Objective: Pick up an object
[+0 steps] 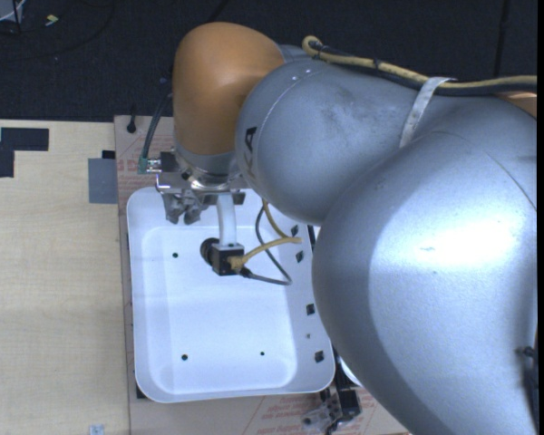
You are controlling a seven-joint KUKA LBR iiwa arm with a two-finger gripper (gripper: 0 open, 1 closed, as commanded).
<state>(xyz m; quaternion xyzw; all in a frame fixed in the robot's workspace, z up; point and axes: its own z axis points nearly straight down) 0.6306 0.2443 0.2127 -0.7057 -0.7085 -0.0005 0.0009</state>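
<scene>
Gripper (pixel 183 208): yours, grey metal, sits low over the far left corner of the shallow white rectangular bin (pixel 208 333).
Grip: you cannot tell whether open or closed.

One white bin (pixel 218 324), one grey arm (pixel 344 143) (one hand (pixel 183 212)).

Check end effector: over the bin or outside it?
Over it: end effector hangs above the white bin near its far edge; height cannot tell.
</scene>
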